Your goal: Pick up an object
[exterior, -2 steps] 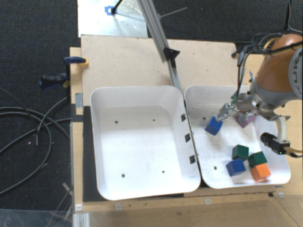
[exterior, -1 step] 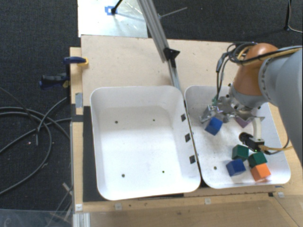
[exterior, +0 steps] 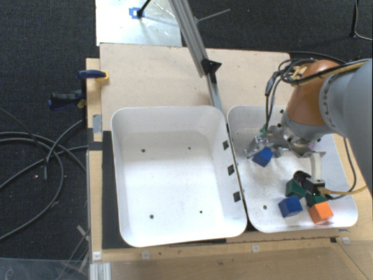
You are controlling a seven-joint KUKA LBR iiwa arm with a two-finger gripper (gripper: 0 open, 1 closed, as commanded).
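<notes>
Blue cube [exterior: 263, 157] between hand [exterior: 261, 150] fingers, above right bin [exterior: 256, 209] clutter.

The arm [exterior: 344, 101] is smooth, rounded grey, with a glossy orange band [exterior: 306, 98] above the wrist. Thin black cables [exterior: 274, 86] loop off the band at its ten o'clock. The gripper [exterior: 263, 146] is dull metallic grey.
</notes>
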